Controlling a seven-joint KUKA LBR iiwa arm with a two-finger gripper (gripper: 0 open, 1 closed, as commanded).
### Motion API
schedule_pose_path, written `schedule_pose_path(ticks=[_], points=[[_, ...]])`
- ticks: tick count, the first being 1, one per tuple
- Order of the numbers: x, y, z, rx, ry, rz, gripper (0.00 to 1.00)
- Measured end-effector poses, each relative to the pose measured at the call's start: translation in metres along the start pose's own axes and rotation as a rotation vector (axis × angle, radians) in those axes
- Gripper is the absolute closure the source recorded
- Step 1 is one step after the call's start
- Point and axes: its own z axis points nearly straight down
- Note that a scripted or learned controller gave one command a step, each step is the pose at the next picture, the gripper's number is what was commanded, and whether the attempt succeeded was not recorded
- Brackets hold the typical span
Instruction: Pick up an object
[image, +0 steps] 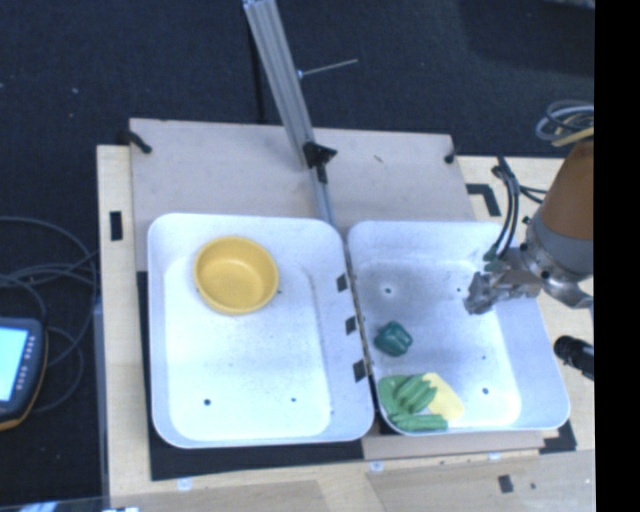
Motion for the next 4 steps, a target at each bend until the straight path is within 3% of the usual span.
schedule_pose_path(ticks=[4], points=[[0.192,0.003,0.007,0.0,0.0,-0.001,1.0]])
